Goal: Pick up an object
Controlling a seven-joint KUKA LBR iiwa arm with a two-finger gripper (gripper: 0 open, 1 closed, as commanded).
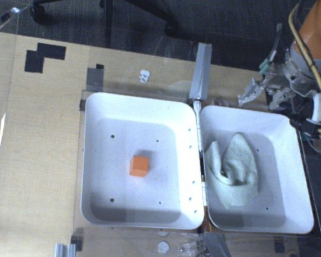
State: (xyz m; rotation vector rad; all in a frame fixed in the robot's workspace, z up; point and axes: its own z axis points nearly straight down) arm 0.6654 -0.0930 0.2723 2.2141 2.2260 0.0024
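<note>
Two candidates for picking. Orange cube (139,166) sitting low and centre-left in the frame, on the floor of the left bin (91,146), well apart from every wall. Probably light and stiff, with flat faces; best taken across 2 opposite sides, straight down from above. Pale cloth (234,170) bunched in the right bin (292,166), right of centre. Soft and limp, likely to sag and drag; best pinched at the raised fold near its middle. Gripper (253,93) parked at upper right, beyond the right bin's far rim, holding nothing. Fingers too small and cluttered to judge; cannot tell how far apart.
</note>
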